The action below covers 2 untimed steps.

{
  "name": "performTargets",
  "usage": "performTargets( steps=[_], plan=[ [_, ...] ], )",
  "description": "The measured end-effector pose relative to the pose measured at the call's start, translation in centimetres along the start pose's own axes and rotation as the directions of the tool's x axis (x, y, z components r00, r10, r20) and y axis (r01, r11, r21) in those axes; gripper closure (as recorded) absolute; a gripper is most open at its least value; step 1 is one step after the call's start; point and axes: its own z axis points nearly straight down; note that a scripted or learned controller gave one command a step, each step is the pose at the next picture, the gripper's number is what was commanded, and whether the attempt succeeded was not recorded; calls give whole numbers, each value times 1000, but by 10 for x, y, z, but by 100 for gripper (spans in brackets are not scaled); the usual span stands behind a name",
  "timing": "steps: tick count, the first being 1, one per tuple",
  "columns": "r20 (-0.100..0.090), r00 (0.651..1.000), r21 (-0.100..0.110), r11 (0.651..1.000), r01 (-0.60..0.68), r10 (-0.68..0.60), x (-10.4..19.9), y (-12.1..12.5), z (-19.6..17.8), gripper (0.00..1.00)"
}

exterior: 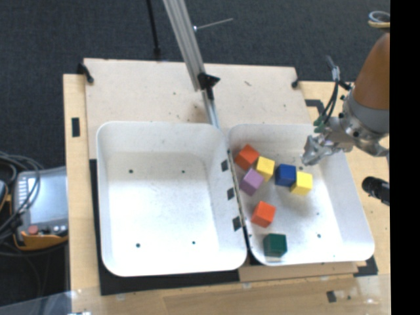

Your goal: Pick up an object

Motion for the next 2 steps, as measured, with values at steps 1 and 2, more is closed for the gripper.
performTargets(
  steps=[1,2],
  plan=[
    [-1,1000,0,1000,0,0,52,15,1,100],
    [0,1000,3,1000,-1,1,90,29,15,100]
  ],
)
